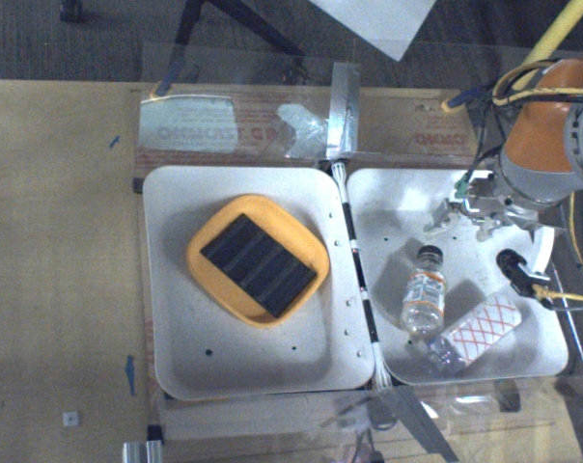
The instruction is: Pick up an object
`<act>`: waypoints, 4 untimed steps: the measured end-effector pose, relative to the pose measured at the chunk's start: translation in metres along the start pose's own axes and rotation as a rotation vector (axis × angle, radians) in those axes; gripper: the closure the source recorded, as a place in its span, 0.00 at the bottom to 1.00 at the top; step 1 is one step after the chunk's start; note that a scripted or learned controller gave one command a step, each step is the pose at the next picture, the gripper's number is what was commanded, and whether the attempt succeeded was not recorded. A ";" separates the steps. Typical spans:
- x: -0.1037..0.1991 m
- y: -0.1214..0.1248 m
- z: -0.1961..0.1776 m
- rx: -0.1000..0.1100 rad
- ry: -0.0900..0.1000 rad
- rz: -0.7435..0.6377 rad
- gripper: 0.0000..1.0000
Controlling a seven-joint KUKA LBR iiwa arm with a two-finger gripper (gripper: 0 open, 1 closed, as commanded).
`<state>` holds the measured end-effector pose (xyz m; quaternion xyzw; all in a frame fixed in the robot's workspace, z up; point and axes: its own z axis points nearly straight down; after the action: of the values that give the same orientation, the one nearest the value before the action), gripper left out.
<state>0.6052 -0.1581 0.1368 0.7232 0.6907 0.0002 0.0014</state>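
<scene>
In the right bin (388, 201) a small clear bottle (424, 300) with a black cap and a white label lies near the middle, cap toward the far side. A white packet with a red lattice pattern (485, 328) lies just right of the bottle's base. A crumpled clear piece (444, 356) rests at the bottle's near end. My gripper (462, 216) hangs over the far right part of this bin, apart from the bottle and further back than it. Nothing shows in its grasp. In the left bin (166, 336) sits an orange rounded block with a black ribbed panel (258, 258).
A metal divider (344, 114) and clear plastic wrap (306, 128) lie on the cardboard strip behind the bins. The bins' shared rim (361, 287) runs between them. An office chair base (205, 8) stands on the carpet beyond the bench.
</scene>
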 end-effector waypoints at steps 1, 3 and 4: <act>0.022 -0.058 0.049 -0.003 0.002 -0.004 0.00; 0.006 -0.095 0.048 -0.007 0.000 -0.204 0.00; 0.006 -0.095 0.048 -0.007 0.000 -0.204 0.00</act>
<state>0.5103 -0.1481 0.0883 0.6491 0.7607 0.0025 0.0041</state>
